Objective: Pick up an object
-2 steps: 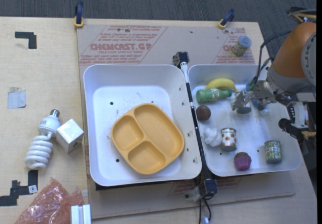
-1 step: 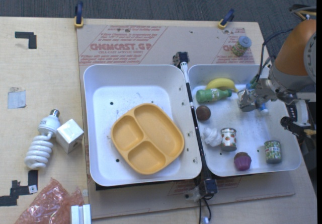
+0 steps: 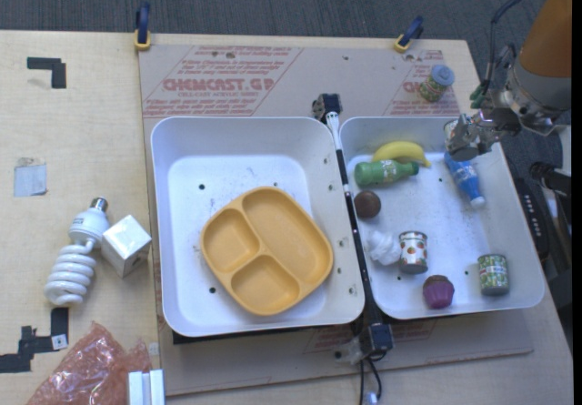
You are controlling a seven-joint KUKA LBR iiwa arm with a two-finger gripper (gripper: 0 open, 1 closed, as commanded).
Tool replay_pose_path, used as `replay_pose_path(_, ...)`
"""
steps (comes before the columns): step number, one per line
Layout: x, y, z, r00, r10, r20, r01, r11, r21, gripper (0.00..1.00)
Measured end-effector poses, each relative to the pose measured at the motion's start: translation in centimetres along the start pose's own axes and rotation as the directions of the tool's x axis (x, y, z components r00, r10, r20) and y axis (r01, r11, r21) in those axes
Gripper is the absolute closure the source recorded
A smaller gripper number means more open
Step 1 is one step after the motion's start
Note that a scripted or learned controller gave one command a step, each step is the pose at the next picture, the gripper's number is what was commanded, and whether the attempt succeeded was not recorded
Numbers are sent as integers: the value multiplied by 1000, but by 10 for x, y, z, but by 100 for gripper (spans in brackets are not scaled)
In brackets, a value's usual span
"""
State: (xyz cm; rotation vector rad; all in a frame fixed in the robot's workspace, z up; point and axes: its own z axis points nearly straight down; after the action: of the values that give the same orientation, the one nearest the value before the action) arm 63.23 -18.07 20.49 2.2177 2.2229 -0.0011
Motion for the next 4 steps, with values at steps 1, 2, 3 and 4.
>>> replay_pose_path(1, 74, 23, -47, 1000, 0, 0, 0, 1000, 0, 100)
replay_pose_path(2, 124, 27, -73, 1000, 1, 0, -1, 1000, 0, 100)
replay_pose_path(3, 124, 27, -74, 1000, 1, 0, -1, 1000, 0, 0)
replay_pose_path(4, 87, 16, 68, 1000, 4, 1, -4, 1000, -7, 0)
